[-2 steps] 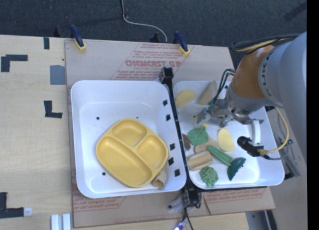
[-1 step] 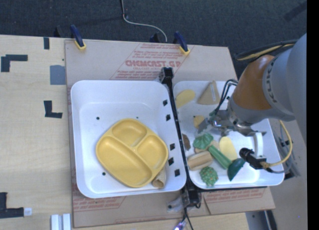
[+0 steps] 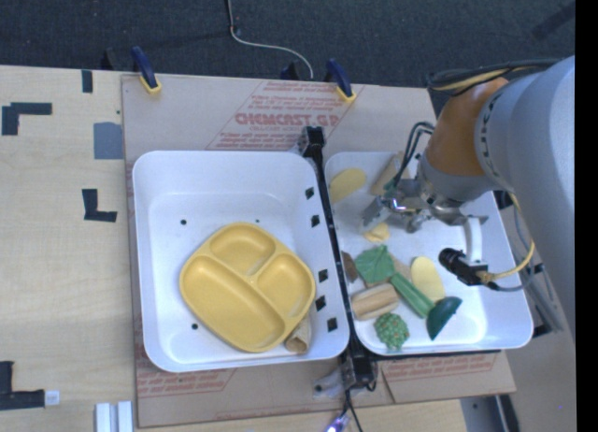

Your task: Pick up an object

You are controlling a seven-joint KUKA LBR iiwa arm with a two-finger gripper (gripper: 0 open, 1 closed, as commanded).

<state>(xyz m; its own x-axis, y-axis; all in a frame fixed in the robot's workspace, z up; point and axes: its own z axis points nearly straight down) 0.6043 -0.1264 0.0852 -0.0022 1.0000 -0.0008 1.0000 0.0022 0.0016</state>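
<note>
Fingers are pointing down into the right bin; cannot tell whether they are spread or pressed together, metal parts are blurring there. Nothing is visibly sitting between them. Grey arm with its orange band is reaching in from the right, wrist bending downward over the bin's back half.

The small pale yellow chunk is lying just beside the fingers. The right bin is also holding a round yellow piece, a leafy green piece, a smooth yellow oval, a tan cylinder, bumpy broccoli and a dark teal wedge, all looking like toy food.

The left bin is holding a glossy yellow divided plate, lying tilted. Both bins are sitting on a cardboard sheet on the wooden surface, with blue clamps gripping its back edge.
</note>
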